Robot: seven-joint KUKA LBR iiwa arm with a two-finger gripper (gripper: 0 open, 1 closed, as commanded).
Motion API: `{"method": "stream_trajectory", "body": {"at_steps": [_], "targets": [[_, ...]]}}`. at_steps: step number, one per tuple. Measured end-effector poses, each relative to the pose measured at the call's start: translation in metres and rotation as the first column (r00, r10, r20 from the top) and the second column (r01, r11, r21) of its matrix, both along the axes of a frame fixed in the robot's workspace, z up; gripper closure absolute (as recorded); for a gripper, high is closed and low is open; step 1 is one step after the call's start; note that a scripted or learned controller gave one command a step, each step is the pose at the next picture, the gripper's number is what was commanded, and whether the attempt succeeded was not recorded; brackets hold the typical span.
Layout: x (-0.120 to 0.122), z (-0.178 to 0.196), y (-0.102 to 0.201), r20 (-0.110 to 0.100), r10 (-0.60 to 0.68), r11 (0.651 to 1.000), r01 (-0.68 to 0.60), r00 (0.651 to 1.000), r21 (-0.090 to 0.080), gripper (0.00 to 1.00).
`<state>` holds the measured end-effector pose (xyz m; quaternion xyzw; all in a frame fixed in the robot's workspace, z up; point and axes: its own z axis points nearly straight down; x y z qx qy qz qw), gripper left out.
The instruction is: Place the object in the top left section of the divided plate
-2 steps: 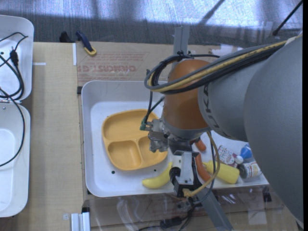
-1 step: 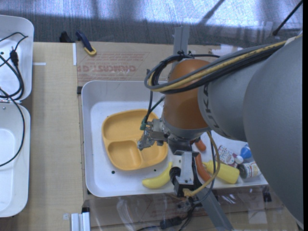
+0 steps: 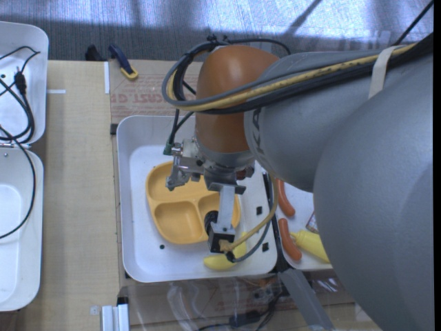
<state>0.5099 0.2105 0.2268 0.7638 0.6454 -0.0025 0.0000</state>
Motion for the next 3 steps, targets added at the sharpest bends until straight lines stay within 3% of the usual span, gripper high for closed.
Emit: {"method": "stream_trajectory", "body": {"at_steps": [1,2,3], "targets": [[0.001,0.008,-0.002,-0.003,-0.001,1.0,0.001,1.0,-0.003,1.0],[-0.034,-0.082,-0.043,-0.002,-0.333,0.943,0.333,0.943,-0.002,1.0],[-0.032,0.005,-0.041,0.002,0.081,0.997,-0.081,0.997,0.001,1.0]]}}
